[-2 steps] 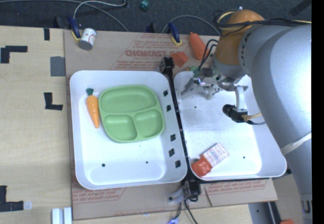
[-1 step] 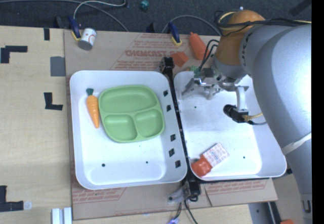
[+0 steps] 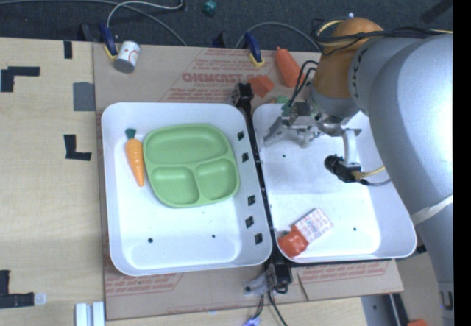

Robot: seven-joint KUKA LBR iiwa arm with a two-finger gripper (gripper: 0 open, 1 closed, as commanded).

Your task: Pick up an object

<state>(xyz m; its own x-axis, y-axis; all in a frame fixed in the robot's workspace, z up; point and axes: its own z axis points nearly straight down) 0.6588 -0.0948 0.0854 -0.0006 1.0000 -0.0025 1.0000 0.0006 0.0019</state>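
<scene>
Nearest the camera, bottom edge of the bench: cardboard sheet (image 3: 346, 277) under both bins, with a tangle of cable and a clamp at the join between them.

Right bin (image 3: 383, 232): shallow, white. In its near left corner lies a packet (image 3: 305, 230), white with a red printed label and an orange-red end, tilted, the red end close to the bin's near wall. Rest of this bin's floor is bare white with a few small dark specks.

Left bin (image 3: 176, 247): shallow, white. Holds a green divided plate (image 3: 191, 164), three compartments, all bare, sitting flat toward the far half. Just beside the plate's left edge lies a toy carrot (image 3: 135, 157), orange with a green top, top pointing away.

Divider between bins carries a row of small black clips.

Far part of right bin: gripper (image 3: 292, 128) low over the far left corner, near the divider, well apart from the packet. Whether the tool is open or closed, cannot tell; nothing visible in its hold. Grey arm (image 3: 408, 111) with orange band (image 3: 335, 63) enters from the right and covers much of that side.

Beyond the bins on the cardboard: an orange object (image 3: 287, 67), two blue clips, a small white can (image 3: 127, 54), grey cables on dark floor.
</scene>
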